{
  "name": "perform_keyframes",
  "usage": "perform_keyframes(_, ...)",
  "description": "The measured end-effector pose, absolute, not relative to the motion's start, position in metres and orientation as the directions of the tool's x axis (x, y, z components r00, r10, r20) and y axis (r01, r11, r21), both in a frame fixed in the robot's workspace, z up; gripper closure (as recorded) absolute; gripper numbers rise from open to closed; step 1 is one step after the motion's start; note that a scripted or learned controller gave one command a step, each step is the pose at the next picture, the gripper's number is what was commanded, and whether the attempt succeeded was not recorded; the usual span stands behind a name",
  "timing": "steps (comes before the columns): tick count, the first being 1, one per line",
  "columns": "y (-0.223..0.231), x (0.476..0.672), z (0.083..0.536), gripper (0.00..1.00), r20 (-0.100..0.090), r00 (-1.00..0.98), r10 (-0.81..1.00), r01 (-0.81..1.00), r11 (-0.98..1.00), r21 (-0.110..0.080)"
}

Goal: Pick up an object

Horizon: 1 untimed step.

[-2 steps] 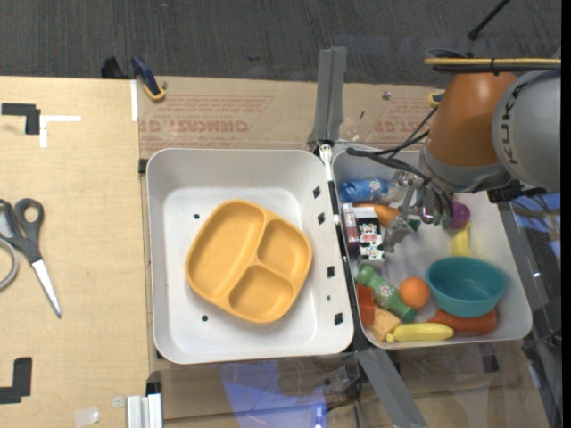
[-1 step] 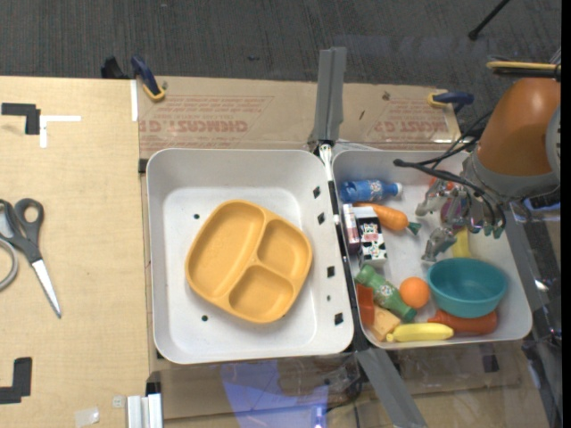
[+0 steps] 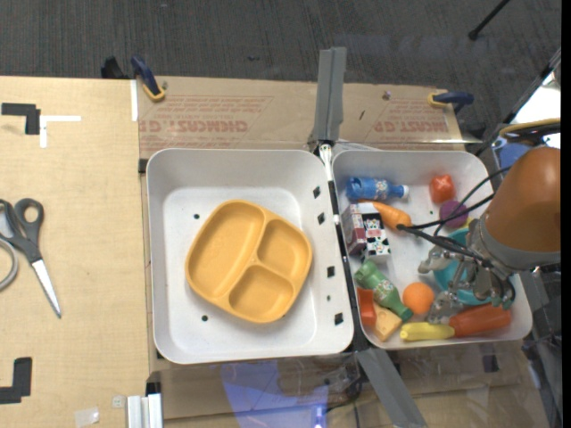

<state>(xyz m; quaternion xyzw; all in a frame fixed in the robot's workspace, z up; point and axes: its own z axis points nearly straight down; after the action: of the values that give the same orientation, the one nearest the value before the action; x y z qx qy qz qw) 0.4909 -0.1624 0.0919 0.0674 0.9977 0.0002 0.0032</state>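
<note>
The right bin (image 3: 401, 155) holds several toy foods. A blue bottle (image 3: 375, 188), a carrot (image 3: 393, 215), a red piece (image 3: 442, 188) and a purple piece (image 3: 452, 212) lie towards its far side, with a small printed box (image 3: 366, 230) just nearer than the bottle. Nearer me are a green bottle (image 3: 382, 286), an orange ball (image 3: 417, 296), a cheese wedge (image 3: 385, 325), a yellow banana (image 3: 426, 332) and a long red vegetable (image 3: 482, 319). My gripper (image 3: 459, 285) is low in this bin's right half, between the ball and the red vegetable. The wrist hides what is directly beneath it.
The left bin (image 3: 178, 185) contains a yellow divided plate (image 3: 250, 261). Scissors (image 3: 31, 248) lie on the bench far left. Blue clamps (image 3: 147, 77) pin the cardboard behind the bins. Black cables (image 3: 437, 230) run from the wrist across the right bin.
</note>
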Motion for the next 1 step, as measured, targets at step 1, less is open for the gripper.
perform_keyframes(1,-0.1107,0.6105,0.0909,0.0,-0.001,-0.989,0.147,0.147,0.989,0.001)
